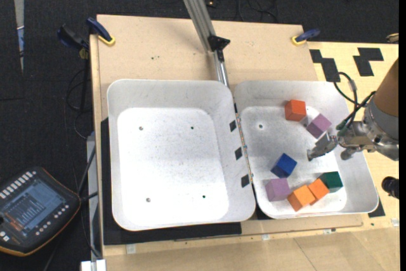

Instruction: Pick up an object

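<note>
1. You have every block in the right bin (355, 197): an orange cube (295, 110) and a pale purple block (318, 124) toward the far side, a blue cube (284, 165) near the middle, and a purple block (277, 188), an orange block (302, 195) and a green cube (331, 182) along the near wall. The left bin (120, 136) sits just beside it on the counter (158, 41).
2. The gripper (319, 150) hangs over the right bin's open floor, between the pale purple block and the green cube. I cannot tell whether it is spread or closed; nothing is visibly held.
3. That spot looks chosen for clearance: the arm (380, 117) comes in over the right rim, so the nearest blocks are the easiest reach.
4. The near-wall trio lies bunched, the purple and orange blocks apparently touching, which would likely crowd a grasp. The blue cube stands apart and seems the cleaner target.
</note>
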Robot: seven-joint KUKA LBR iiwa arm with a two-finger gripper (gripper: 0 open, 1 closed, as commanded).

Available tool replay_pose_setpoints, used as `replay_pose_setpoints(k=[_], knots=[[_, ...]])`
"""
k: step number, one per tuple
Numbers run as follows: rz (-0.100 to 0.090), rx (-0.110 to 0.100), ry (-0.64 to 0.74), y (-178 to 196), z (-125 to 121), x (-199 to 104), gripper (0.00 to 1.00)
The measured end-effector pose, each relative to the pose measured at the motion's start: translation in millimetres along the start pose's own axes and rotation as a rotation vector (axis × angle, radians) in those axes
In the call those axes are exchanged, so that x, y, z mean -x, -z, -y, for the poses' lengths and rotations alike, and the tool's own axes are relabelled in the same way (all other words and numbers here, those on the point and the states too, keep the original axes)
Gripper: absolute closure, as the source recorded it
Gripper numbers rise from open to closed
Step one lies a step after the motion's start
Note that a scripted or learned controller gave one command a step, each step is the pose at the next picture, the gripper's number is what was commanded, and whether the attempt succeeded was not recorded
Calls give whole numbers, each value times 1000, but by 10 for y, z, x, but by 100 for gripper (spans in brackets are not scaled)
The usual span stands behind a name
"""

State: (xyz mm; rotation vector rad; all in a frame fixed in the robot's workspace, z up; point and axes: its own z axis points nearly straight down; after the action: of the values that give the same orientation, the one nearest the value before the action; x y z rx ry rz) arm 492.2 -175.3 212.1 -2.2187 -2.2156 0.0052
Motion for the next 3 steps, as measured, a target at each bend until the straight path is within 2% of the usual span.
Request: replay_pose_setpoints(k=[1, 2, 3], knots=[[0, 0, 1, -624, -40, -50, 0], [5, 22, 4, -918, -97, -40, 0], [3, 23, 3, -834, -106, -52, 100]])
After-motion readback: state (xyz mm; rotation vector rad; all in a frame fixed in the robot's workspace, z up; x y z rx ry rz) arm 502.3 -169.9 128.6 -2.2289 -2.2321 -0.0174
